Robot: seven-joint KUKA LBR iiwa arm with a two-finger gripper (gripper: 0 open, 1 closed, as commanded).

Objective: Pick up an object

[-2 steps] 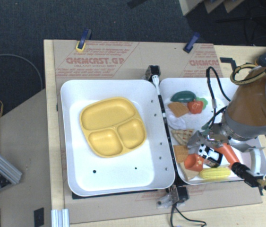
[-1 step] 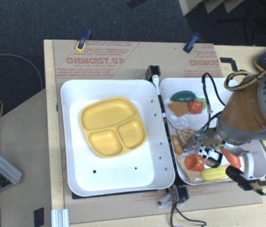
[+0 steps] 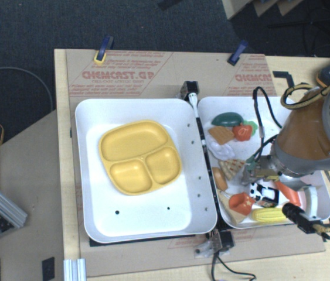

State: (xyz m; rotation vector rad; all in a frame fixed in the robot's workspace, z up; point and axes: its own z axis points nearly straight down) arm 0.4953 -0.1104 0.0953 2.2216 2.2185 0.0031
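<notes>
The right bin (image 3: 208,107) holds several toy foods. At its far end lie a green piece (image 3: 227,119), a red tomato-like piece (image 3: 242,132) and a tan slice (image 3: 220,135). Toward the near end I see a ridged tan piece (image 3: 232,168), an orange piece (image 3: 221,179), a red piece (image 3: 241,203), a yellow corn cob (image 3: 269,215), a black-and-white piece (image 3: 264,193) and an orange-red piece (image 3: 289,192). My gripper (image 3: 255,171) is low over the bin's middle, just right of the ridged tan piece and above the black-and-white piece.
A yellow divided plate (image 3: 139,156) lies in the left bin (image 3: 94,215). The grey arm with its orange band (image 3: 305,136) covers the right bin's right side. Clamps (image 3: 101,50) hold the cardboard bench top at the back.
</notes>
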